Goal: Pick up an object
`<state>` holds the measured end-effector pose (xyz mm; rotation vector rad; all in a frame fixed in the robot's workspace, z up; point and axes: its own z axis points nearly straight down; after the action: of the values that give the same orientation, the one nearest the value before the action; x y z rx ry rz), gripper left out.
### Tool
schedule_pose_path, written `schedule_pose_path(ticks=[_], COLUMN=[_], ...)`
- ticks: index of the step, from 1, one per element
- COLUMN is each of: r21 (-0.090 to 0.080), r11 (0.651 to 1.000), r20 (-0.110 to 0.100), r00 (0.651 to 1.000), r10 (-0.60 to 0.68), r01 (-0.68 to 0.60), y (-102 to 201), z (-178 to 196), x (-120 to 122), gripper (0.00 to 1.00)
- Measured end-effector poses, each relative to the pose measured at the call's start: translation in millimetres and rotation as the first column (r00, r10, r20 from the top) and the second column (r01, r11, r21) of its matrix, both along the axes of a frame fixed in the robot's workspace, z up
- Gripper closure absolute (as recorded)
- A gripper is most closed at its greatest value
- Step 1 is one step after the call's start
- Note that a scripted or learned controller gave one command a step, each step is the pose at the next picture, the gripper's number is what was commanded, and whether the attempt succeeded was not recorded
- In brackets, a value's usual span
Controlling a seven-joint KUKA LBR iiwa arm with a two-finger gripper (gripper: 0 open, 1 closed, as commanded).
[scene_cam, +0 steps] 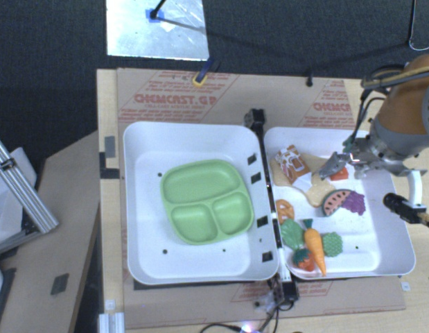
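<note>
A green tray (204,201) with three compartments lay in the left bin (141,186), near its middle. Under both bins sat brown cardboard (172,92) printed with red lettering. Beyond it, on dark carpet (48,40), lay a shiny square sheet (155,19). A metal frame (20,193) stood at left.

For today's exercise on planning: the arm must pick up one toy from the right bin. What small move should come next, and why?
Probably lower the tool straight down. It hangs above the right white bin, over the tan wooden piece beside the watermelon slice toy, with nothing seen between its fingers.
</note>
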<state>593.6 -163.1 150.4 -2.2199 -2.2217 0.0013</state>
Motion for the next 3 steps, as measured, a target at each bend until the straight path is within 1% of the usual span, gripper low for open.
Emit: schedule_pose_path(ticks=[1,2,3], r21=[-0.004,0.000,-0.003], r11=[1.000,1.000,1.000], r20=[0.009,0.004,0.014], r00=[1.000,1.000,1.000], r10=[-0.001,0.000,0.000], r01=[0.001,0.000,0.000], y=[5,5,4], z=[-35,-65,-51], x=[1,3,6], gripper=[0.00,0.00,1.00])
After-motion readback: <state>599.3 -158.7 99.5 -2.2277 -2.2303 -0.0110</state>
